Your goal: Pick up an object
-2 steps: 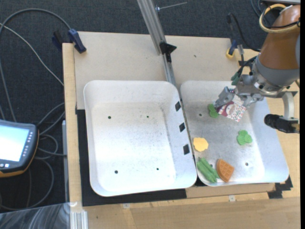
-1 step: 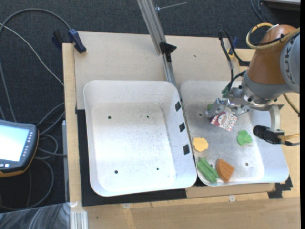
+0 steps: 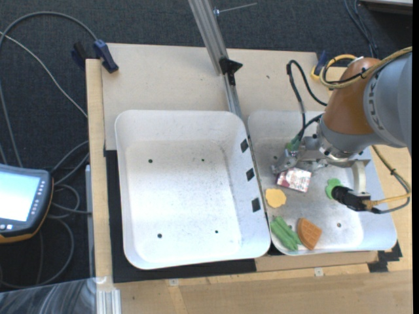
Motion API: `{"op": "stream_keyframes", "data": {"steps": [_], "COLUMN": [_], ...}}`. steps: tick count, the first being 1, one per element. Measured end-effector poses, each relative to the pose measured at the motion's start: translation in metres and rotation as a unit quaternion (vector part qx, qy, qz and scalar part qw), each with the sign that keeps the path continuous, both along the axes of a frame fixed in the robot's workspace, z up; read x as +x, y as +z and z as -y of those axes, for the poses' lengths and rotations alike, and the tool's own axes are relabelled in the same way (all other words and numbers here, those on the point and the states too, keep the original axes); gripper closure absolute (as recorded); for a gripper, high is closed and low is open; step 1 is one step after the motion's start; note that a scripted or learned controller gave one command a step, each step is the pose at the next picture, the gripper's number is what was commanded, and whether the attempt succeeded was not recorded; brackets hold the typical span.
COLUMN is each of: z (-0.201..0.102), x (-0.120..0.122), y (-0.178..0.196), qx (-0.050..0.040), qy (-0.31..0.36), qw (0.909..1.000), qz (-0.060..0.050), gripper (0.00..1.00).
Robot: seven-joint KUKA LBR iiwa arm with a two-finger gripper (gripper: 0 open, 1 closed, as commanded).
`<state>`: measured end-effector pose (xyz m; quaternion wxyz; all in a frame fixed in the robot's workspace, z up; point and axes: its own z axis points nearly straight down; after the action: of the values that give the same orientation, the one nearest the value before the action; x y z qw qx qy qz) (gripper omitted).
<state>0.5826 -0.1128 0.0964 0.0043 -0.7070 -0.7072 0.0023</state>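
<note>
My gripper (image 3: pixel 299 164) hangs low over the middle of the right bin (image 3: pixel 366 237). A pink and white packet (image 3: pixel 294 180) lies directly under it, close to or touching its tip; I cannot tell which. A yellow piece (image 3: pixel 275 198) lies just left of and below the packet. Near the bin's front edge sit a green object (image 3: pixel 283 232) and an orange wedge (image 3: pixel 309 233). A small green thing (image 3: pixel 332 186) shows right of the packet, partly hidden by the arm's hardware.
The left bin (image 3: pixel 131 175) stands beside the right one, their rims meeting in the middle. A metal pole (image 3: pixel 208 28) slants down from the top to the bins' junction. The grey and orange arm (image 3: pixel 366 106) covers the right bin's far right corner.
</note>
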Motion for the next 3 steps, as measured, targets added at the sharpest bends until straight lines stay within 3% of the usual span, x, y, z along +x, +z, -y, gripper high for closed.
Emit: {"op": "stream_keyframes", "data": {"steps": [1, 3], "z": [0.000, 0.000], "x": [0.003, 0.008], "y": [0.016, 0.103], "qx": [-0.0005, -0.0019], "qy": [0.000, 0.001], "qw": [1.0000, 1.0000], "qz": [0.005, 0.008], "gripper": [1.00, 1.00]}}
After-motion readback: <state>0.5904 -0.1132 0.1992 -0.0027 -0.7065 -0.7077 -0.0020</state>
